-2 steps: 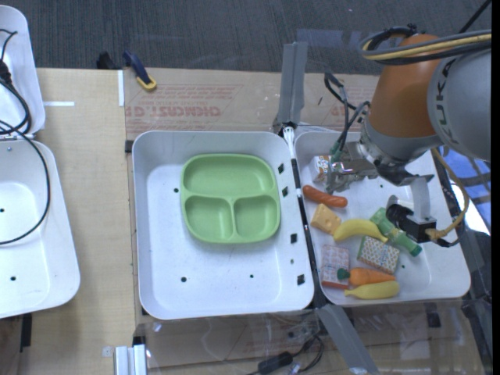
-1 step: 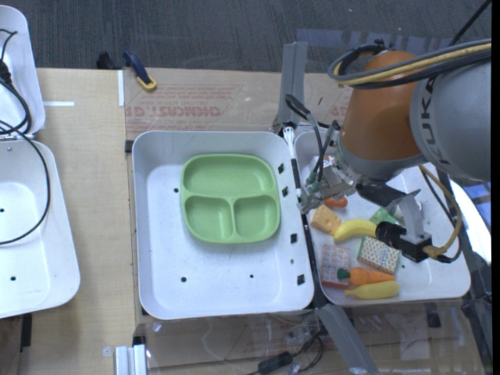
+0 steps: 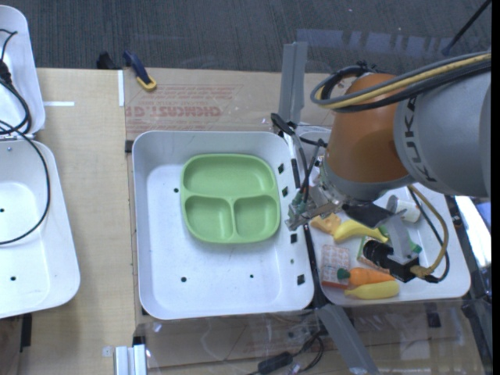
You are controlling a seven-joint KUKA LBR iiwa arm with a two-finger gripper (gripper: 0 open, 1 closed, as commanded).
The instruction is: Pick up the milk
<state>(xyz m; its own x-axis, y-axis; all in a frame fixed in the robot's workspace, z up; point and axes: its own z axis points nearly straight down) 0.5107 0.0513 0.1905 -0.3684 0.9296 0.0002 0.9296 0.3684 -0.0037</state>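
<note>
One pale carton, the milk (image 3: 336, 262), lies flat in the right bin (image 3: 459, 268), close against that bin's left wall and near its front edge. It is hemmed in on three sides. A carrot (image 3: 373, 276) touches its right side, a yellow piece of toy food (image 3: 375, 290) lies just in front of the carrot, and a banana (image 3: 355, 230) lies just behind the carton. The open way to the milk is from above. The carton looks whitish-pink with small red spots on its upper face, and its print is too small to read.

The gripper (image 3: 301, 209) sits over the walls where the two bins meet, behind and to the left of the milk and apart from it. Whether it is open or closed cannot be told. Above it the orange band (image 3: 363, 135) and the grey arm (image 3: 445, 123) reach in from the right across the back of the right bin.

In the left bin (image 3: 144, 209) a green divided plate (image 3: 230, 198) lies toward the back, with bare white floor in front of it.
</note>
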